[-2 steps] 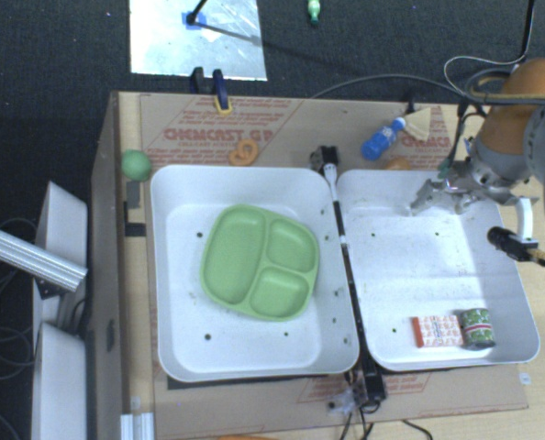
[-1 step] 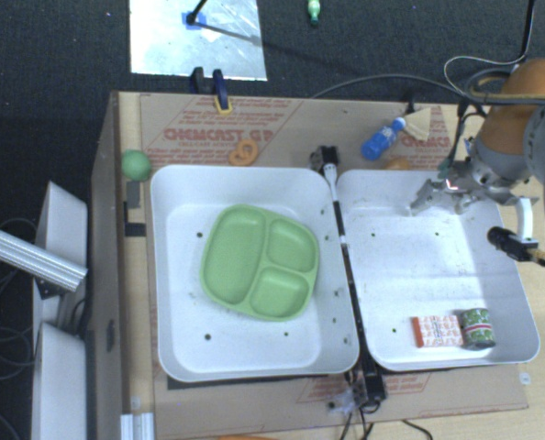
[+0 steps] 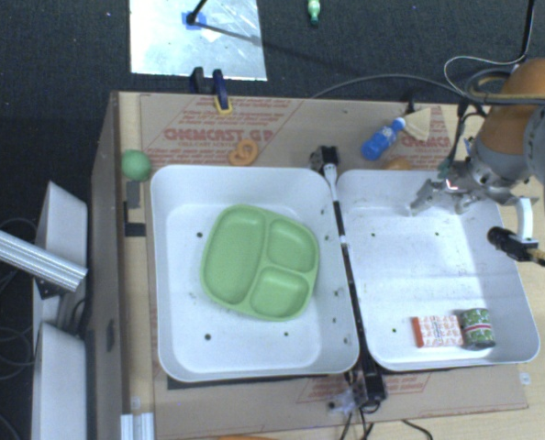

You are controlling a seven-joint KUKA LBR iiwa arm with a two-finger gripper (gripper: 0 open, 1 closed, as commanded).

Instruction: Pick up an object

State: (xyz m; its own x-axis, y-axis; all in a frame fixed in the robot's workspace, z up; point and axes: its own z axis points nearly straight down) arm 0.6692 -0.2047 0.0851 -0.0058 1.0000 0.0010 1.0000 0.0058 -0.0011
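Gripper: the metal two-finger gripper hovers over the right white bin, jaws spread, holding nothing.
Left: red-and-white packet and green can unpicked.

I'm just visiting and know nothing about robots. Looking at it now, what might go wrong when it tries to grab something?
The claw hangs by the far edge of the right bin, while the red-and-white packet and green-wrapped item lie at the near edge, so it may well close on nothing.

Those two touch, so a grab could nudge one or catch both.

They sit close to the bin's wall, which may block the claw.
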